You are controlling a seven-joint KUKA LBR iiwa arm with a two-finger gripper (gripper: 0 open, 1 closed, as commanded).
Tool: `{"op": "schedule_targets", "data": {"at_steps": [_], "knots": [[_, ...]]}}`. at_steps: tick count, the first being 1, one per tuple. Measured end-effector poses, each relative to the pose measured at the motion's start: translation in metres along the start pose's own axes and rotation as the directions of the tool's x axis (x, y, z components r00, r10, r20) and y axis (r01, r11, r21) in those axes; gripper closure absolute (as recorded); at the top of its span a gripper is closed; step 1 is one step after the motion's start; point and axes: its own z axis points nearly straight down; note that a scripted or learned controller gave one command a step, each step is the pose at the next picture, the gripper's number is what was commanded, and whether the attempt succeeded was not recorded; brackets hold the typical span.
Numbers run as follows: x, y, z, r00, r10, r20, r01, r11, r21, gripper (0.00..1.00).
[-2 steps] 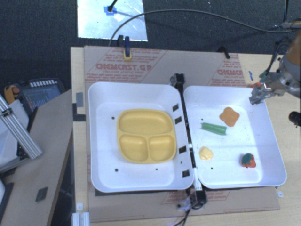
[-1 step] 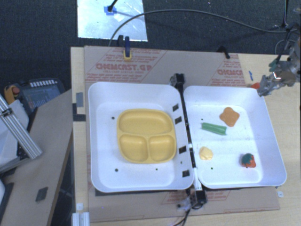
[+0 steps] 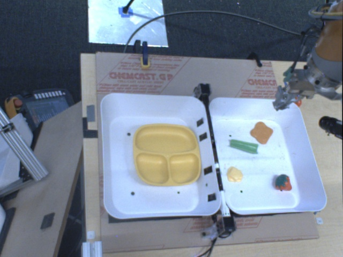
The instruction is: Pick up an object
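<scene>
At the far right corner of the right-hand shallow white bin (image 3: pixel 308 143), the grey arm's two-finger gripper (image 3: pixel 286 99) hovers above the rim, carrying nothing. Below lie a flat orange piece (image 3: pixel 261 132), a green stick (image 3: pixel 244 146), a pale yellow lump (image 3: pixel 234 174) and a small red-and-green toy (image 3: pixel 283 182); a yellow divided plastic tray (image 3: pixel 165 154) sits in the left bin. The approach appears under way; next, the arm likely must descend onto one object. The gripper is small and blurred, so I cannot tell how it is set.
</scene>
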Motion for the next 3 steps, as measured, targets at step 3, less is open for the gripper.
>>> {"op": "schedule_targets", "data": {"at_steps": [3], "knots": [[0.15, 0.023, 0.023, 1.0, 0.001, 0.0, -0.001, 1.0, -0.001, 1.0]]}}
